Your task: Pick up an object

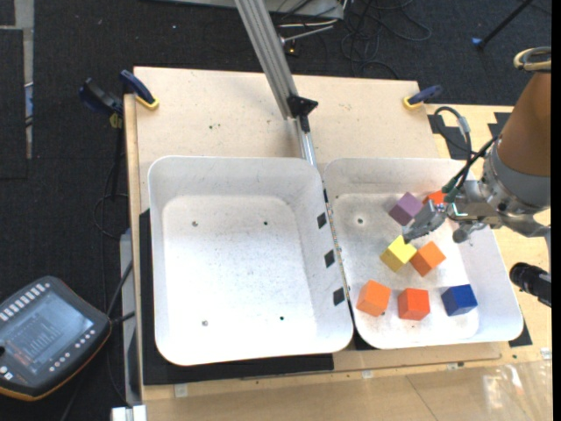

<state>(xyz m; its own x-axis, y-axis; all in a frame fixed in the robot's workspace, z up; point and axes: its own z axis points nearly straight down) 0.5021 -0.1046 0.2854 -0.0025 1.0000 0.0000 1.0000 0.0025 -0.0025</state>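
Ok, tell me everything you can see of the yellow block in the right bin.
The yellow block is a small cube, matte and solid-coloured, wood or foam by its look. It sits flat on the floor of the right bin, turned at an angle to the walls. An orange block lies against its right side. A purple block sits above it, apart. The hand hangs just above its upper right corner, with a grey finger reaching down close to it. Whether it touches cannot be told.

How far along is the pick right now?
Done: the gripper has reached the right white bin. In hand: it hangs low over the cluster of purple cube, yellow cube and orange cube. Left: no block visibly gripped or lifted.
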